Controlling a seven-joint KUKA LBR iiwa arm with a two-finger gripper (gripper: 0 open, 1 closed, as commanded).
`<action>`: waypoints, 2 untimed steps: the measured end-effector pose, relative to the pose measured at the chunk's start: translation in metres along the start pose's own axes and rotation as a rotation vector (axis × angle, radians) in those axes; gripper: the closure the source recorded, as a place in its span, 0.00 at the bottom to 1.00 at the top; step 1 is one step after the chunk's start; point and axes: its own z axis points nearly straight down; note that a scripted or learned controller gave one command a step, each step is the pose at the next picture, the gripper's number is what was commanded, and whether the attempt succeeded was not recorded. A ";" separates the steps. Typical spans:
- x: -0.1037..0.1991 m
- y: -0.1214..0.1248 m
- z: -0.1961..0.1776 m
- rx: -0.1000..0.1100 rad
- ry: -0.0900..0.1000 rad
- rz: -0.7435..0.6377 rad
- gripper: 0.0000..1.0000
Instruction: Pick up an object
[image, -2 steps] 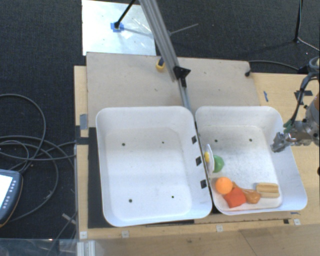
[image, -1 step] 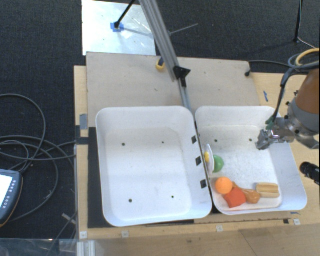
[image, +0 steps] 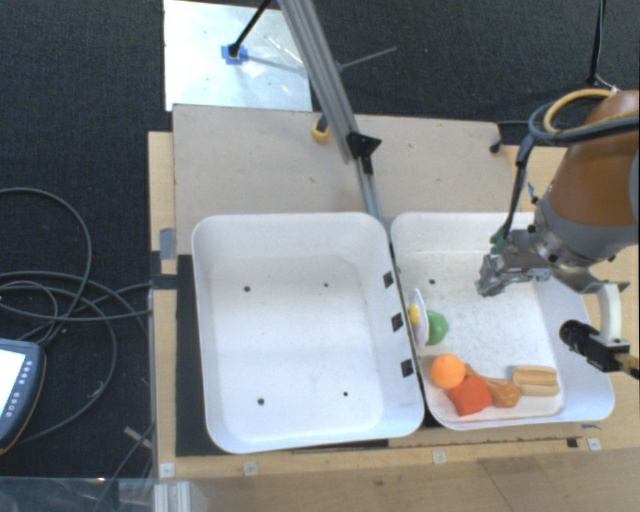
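Two shallow white plastic bins, the left bin and the right bin, look smooth with a faint sheen. The pale wooden tabletop is matt. The dark floor covering looks rough, like carpet. The slanted grey metal pole has a dull shine.

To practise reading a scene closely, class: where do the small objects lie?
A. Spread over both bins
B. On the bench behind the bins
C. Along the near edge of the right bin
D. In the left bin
C: the orange ball, red block, bread roll and green ball all lie in the right bin, toward its near edge.
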 end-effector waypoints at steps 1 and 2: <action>0.057 -0.004 0.000 0.002 0.001 0.000 1.00; 0.115 -0.001 -0.001 0.001 0.001 0.000 1.00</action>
